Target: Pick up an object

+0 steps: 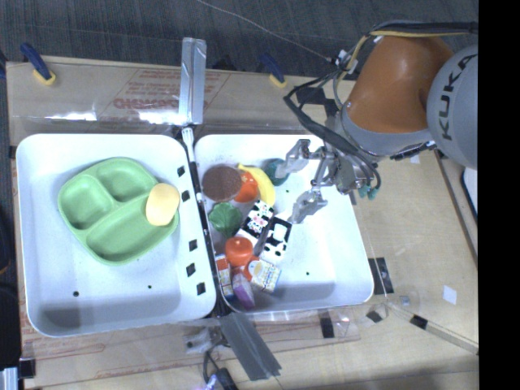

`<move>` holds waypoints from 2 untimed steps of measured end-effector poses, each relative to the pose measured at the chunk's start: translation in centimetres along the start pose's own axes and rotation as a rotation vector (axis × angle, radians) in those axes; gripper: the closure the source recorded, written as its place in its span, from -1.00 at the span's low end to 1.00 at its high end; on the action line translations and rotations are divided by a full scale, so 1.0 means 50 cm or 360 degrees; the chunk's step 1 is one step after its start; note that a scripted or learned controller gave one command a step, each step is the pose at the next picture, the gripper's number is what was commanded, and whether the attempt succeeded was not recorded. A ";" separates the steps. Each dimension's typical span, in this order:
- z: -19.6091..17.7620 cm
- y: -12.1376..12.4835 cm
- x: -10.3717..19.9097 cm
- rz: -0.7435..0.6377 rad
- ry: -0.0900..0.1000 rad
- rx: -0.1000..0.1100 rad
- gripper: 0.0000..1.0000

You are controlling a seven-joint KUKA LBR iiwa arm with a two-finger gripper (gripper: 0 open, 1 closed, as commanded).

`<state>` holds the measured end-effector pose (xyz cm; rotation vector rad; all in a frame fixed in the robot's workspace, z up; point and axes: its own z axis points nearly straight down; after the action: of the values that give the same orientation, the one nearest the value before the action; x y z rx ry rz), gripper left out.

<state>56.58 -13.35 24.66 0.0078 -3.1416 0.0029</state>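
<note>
My gripper hangs over the right bin, in its upper middle part, with its two fingers spread apart and nothing between them. Just left of it lie a banana, an orange piece and a brown round object. Below those sit a green object, a black-and-white dotted block, a red-orange object and a small carton, all crowded along the bin's left side.
The left bin holds a green divided plate with a yellow egg-shaped object on its right edge. A metal bar stands above the divider between the bins. The right half of the right bin is bare white floor.
</note>
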 end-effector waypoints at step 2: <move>0.276 0.046 -0.135 -0.0274 -0.0026 0.0008 -1.00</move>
<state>63.33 -11.02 10.87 0.2796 -3.1454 0.0108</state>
